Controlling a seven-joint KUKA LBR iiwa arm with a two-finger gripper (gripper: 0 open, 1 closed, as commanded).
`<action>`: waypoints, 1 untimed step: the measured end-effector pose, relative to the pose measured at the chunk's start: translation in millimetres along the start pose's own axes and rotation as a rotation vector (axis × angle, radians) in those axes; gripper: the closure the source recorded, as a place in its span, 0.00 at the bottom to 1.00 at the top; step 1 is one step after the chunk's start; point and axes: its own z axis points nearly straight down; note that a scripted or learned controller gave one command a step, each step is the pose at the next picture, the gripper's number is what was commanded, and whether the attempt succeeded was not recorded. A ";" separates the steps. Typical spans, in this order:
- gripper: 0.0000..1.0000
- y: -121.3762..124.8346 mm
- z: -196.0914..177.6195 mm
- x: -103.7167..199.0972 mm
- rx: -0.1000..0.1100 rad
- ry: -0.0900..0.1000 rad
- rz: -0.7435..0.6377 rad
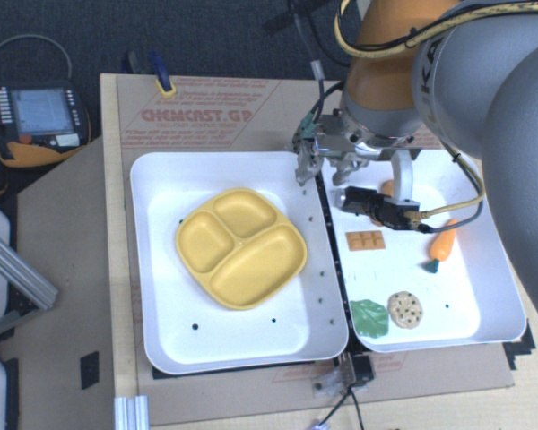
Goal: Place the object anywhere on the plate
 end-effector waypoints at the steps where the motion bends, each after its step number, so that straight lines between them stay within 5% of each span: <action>1: 1.00 27.8 -6.3 50.5 -0.002 0.001 0.000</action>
